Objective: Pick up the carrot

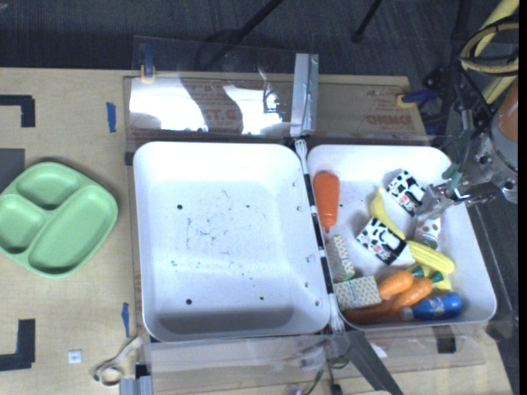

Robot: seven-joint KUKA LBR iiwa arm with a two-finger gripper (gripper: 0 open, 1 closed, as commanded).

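A pale wooden bench [66, 319] sits under a dark carpeted floor at the far side, with black stand legs crossing it. At the far left of the bench lies a green divided plate [56, 218]. Next comes the left bin [222, 237], a shallow white tray with a few dark specks on its floor. The right bin [395, 159] touches it along a shared wall. In that bin, a carrot [327, 197] lies against the left wall, pointing near to far. Further right are two black-and-white cow-print cups [380, 239], a yellow banana [428, 256] and, along the near wall, a smaller orange carrot-like piece [403, 286] and a blue object [436, 305]. The gripper [449, 194] hangs over the right bin's right side, well apart from the carrot; whether its fingers are open or closed I cannot tell.
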